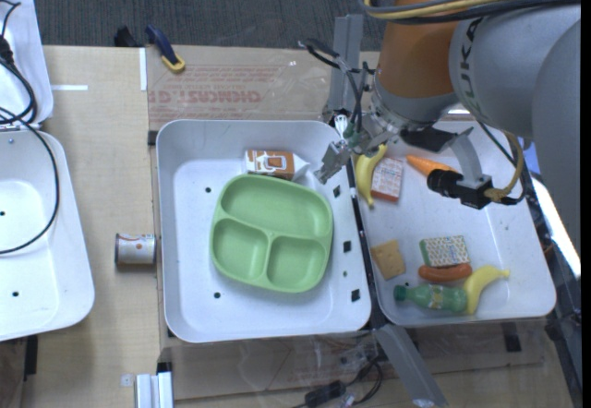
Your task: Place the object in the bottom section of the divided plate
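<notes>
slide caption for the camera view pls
Gripper with a banana at the bins' shared edge, beside the green divided plate.

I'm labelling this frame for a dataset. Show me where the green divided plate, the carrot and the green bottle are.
green divided plate (271, 203): camera view, on the ridge where its sections meet.
carrot (427, 163): camera view, on the middle of its orange body.
green bottle (432, 298): camera view, on the middle of its body.

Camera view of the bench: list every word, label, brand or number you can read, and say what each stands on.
"KUKA", partly seen, on the grey arm.
Red mirrored lettering on the cardboard sheet: too blurred to read surely.
Print on the small box behind the green divided plate: too small.
Print on the red-and-white packet in the right bin: too small.
</notes>
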`<state>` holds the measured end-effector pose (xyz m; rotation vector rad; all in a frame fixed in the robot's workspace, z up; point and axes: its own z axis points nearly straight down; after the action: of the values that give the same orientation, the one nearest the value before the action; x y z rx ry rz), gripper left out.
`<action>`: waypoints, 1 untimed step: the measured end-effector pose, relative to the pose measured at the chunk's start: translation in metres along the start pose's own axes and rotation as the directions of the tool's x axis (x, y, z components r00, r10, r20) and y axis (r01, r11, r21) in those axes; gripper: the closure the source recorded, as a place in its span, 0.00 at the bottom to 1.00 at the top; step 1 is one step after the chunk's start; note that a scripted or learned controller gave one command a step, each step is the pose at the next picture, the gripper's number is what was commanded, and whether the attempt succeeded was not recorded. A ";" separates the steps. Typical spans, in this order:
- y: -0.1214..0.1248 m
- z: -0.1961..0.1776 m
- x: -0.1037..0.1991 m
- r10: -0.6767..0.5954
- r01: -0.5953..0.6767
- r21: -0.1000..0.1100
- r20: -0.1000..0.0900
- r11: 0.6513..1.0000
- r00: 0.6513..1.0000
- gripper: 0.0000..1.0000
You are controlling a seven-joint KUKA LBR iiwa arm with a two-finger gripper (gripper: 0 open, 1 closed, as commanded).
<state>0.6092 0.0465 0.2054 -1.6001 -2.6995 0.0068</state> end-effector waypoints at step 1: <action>-0.038 0.064 0.085 -0.115 0.115 0.002 -0.001 0.993 0.993 0.00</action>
<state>0.5349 0.1033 0.1416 -1.4414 -2.7857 0.0084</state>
